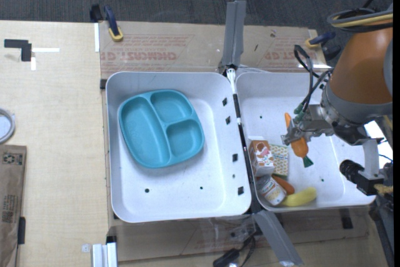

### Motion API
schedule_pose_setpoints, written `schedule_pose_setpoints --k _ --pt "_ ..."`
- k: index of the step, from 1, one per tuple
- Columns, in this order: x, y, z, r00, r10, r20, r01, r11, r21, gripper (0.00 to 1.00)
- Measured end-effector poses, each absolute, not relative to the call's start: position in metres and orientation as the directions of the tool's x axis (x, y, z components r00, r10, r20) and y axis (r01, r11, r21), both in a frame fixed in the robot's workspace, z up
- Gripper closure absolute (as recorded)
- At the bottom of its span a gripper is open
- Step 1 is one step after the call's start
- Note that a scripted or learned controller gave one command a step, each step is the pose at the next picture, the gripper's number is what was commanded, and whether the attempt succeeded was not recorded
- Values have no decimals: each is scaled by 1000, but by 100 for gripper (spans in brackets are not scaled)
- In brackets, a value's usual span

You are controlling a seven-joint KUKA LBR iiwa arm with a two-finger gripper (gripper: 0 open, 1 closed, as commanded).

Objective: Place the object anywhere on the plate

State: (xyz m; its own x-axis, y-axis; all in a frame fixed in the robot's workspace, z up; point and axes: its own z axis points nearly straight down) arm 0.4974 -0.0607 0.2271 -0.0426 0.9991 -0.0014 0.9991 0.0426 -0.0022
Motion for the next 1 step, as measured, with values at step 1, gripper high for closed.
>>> schedule_pose_setpoints --k 1 --pt "477 18 190 23 1000 -2 1000 -23 -4 100"
